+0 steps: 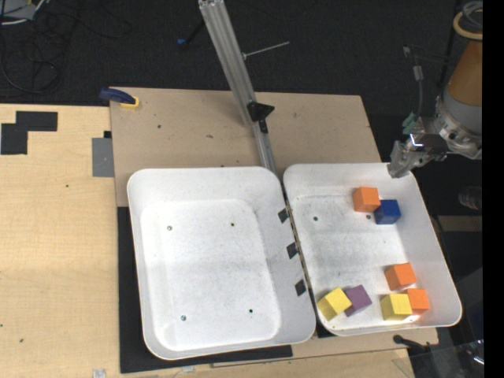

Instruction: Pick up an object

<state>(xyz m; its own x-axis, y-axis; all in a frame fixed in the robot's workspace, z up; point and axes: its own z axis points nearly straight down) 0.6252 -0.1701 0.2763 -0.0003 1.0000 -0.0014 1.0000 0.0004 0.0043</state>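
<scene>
The right bin (331, 181) holds several small blocks. An orange block (365, 199) touches a blue block (387, 212) near the bin's far right side. At the near right lie an orange block (400, 275), a yellow block (396, 306) and another orange block (419, 300). A yellow block (335, 302) and a purple block (358, 298) sit together at the near edge. My gripper (402, 164) hovers over the bin's far right corner, up and to the right of the orange and blue pair, with nothing seen in it.
The left bin (150, 187) lies beside the right one, joined by black clips (291, 249). A slanted metal rail (232, 61) rises behind the bins. A blue and yellow clamp (120, 97) sits at the board's far left corner.
</scene>
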